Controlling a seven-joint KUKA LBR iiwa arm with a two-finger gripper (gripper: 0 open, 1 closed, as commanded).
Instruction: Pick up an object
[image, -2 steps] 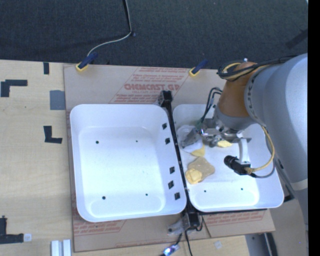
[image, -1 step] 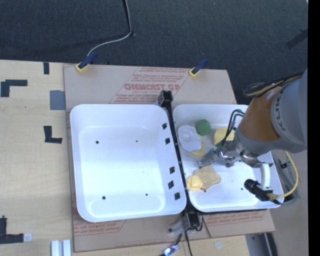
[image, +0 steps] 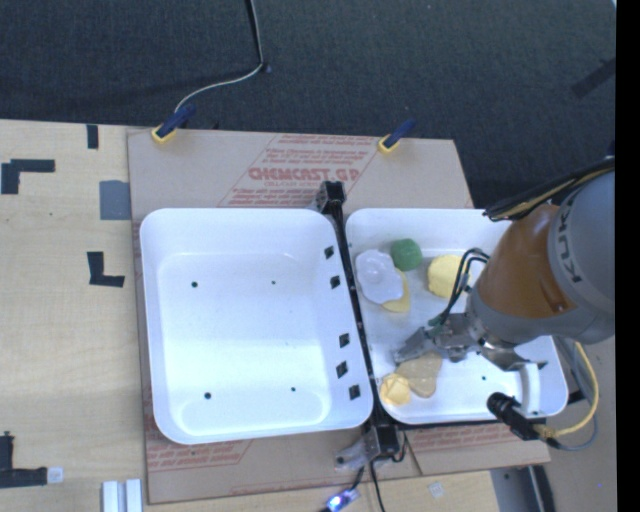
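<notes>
The arm (image: 545, 270) comes in from the right of the frame, its orange band bulking over the right bin (image: 455, 410). It bends down toward lower centre-right, so the hand (image: 420, 345) sits low over the bin's middle, pointing left. How wide the hand stands I cannot tell; it is dark, small and seen from above.

The left bin (image: 240, 320) fills the middle of the frame. The things to pick all lie in the right bin, toward its left half.

Largest is a tan lump (image: 422, 372) just below the hand, touching or nearly so. It looks soft and light, probably a foam or plush toy, so a grip across its narrow waist should hold. Beside it at lower left lies a yellow piece (image: 395, 392), likely light plastic. A clear piece (image: 376, 274) near the divider looks smooth and slippery and may slide from a pinch. A yellow ball (image: 445, 273) and a green block (image: 405, 253) sit at the bin's upper part; both seem light, and the block's flat sides would grip easiest.
</notes>
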